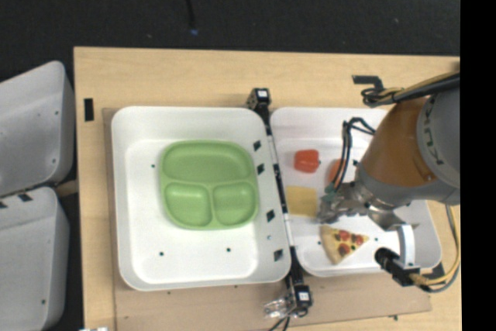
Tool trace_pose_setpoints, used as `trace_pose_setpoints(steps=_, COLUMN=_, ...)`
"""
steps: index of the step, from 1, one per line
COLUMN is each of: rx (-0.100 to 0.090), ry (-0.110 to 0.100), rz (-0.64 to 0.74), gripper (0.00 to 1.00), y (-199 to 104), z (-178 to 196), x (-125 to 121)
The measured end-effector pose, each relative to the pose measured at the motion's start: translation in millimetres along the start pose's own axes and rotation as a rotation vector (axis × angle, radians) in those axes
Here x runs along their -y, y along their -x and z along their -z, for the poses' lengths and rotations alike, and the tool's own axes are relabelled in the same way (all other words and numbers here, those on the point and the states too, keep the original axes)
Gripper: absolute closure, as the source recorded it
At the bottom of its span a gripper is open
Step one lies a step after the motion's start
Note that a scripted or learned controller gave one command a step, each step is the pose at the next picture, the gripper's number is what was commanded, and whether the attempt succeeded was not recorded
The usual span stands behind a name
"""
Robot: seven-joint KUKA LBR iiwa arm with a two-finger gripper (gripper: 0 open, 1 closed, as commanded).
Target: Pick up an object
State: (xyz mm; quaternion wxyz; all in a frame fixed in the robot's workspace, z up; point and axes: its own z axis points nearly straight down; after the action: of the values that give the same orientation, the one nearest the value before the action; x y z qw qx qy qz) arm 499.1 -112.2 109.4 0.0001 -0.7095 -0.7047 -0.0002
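Observation:
The right bin (310, 120) holds a red block (307, 160), a pale yellow cheese-like piece (301, 201), a pizza slice (343, 243) and an orange item (336, 170) partly hidden behind the arm. My gripper (332, 211) is low in this bin, between the yellow piece and the pizza slice, its tips at the yellow piece's right edge. The orange-banded wrist (397, 151) rises above it to the right and covers part of the bin.
The left bin (139, 260) holds a green divided plate (208, 184). A black clip (259, 98) sits at the top of the divider between the bins and another clip (297, 295) at its bottom. Cables (372, 93) run along the arm.

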Motion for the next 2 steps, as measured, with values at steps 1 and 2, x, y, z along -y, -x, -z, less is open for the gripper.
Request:
trace_pose_setpoints(steps=1, rx=0.002, ry=0.005, rz=0.003, gripper=1.0, y=10, z=49, x=3)
trace_pose_setpoints(steps=2, rx=0.002, ry=0.007, rz=0.01, gripper=1.0, y=12, z=102, x=0)
